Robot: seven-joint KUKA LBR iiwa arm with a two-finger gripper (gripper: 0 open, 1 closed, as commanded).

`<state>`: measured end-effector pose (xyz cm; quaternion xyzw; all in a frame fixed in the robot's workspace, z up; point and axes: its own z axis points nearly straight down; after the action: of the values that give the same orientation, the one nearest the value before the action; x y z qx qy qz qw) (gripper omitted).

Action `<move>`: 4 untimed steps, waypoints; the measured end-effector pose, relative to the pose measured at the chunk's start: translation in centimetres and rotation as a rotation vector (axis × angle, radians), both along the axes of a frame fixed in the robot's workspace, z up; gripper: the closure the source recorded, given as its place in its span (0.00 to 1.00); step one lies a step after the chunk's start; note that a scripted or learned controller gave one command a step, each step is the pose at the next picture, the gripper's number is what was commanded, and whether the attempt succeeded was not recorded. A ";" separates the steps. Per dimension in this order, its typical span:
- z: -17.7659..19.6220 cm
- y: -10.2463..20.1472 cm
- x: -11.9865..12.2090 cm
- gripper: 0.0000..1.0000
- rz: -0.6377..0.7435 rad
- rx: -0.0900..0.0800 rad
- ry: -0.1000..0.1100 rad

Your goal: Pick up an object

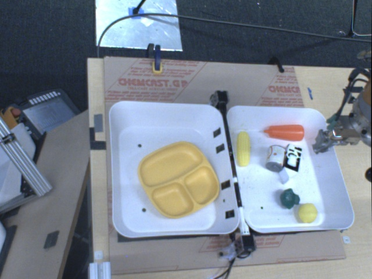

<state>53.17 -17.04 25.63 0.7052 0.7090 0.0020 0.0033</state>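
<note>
The right bin (331, 173) holds an orange carrot (285, 132) at the back, a yellow corn cob (243, 149) on the left, a grey-and-white cup with a black-and-white tag (283, 157) in the middle, a dark green piece (289, 199) and a yellow lemon (307, 213) at the front. My gripper (323, 141) hangs at the bin's right rim, to the right of the carrot, with nothing seen in it.
The left bin (125, 156) holds a yellow three-compartment tray (177, 179). Both bins sit on a cardboard sheet (174, 80). A yellow clamp (156, 60) stands at the back edge. Cables run across the dark floor behind.
</note>
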 end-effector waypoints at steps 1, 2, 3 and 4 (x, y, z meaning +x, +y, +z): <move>4.7 0.0 0.1 1.00 -0.001 0.000 0.000; 2.7 5.0 2.2 1.00 0.004 0.003 0.006; 1.9 11.0 3.8 1.00 0.005 0.003 0.006; 1.3 16.0 4.5 1.00 0.004 0.003 0.006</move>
<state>57.71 -1.02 26.91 0.7037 0.7104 0.0012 0.0001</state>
